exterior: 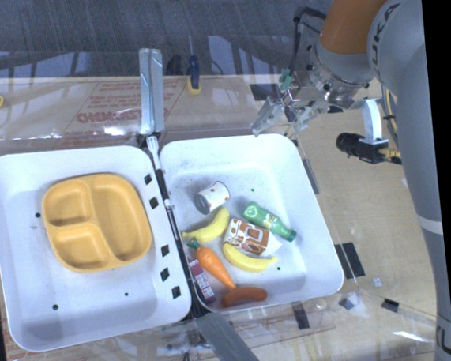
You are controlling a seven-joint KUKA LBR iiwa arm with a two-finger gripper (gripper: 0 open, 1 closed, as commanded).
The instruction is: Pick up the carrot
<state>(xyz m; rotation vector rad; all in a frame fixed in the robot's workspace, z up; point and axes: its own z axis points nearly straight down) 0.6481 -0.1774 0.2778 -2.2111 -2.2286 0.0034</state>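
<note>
Carrot (pixel 215 266) in the lower part of the right bin (pixel 314 231), lying at a slant with its green top toward the upper left and its tip toward the lower right. We see it among a cluster of things: a banana (pixel 208 228) just above it, a second banana (pixel 247 259) to its right, a red sausage (pixel 244 296) just below its tip, and a dark packet (pixel 200 278) against its left side by the bin wall. A printed carton (pixel 249 237) rests between the two bananas, a green bottle (pixel 268 221) lies slanted at its upper right, and a small white cup (pixel 212 195) lies on its side above the group.

In the left bin (pixel 11 260) we see a yellow divided plate (pixel 96 221) with three compartments.

The pincer (pixel 283 115) hangs in the upper right of the frame, over the bench (pixel 84 110) just beyond the upper rim of the right bin, well apart from the carrot. Its fingers (pixel 266 122) appear spread apart with nothing between them. The grey arm (pixel 405 63) with its orange band (pixel 351 5) fills the upper right corner.
</note>
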